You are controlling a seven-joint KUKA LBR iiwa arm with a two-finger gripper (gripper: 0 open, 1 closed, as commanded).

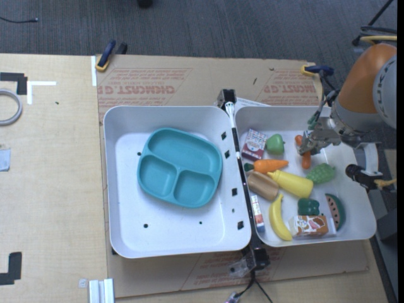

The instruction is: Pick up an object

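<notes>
Apparently the hand [311, 145] hangs low in the right bin [353, 232]; whether it grips anything cannot be told. A small orange piece [306, 161] lies just beneath it, the green pepper [275, 144] beside. Descend squarely over one item before lifting.

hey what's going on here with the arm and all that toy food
A KUKA arm reaches in from the right, its gripper low over the upper right part of the right bin, above a small orange piece. That bin is crowded with toy food: a carrot, a banana, a hot dog, a watermelon slice and small cartons. The left bin holds a teal divided plate. Nothing is visibly lifted yet.
</notes>
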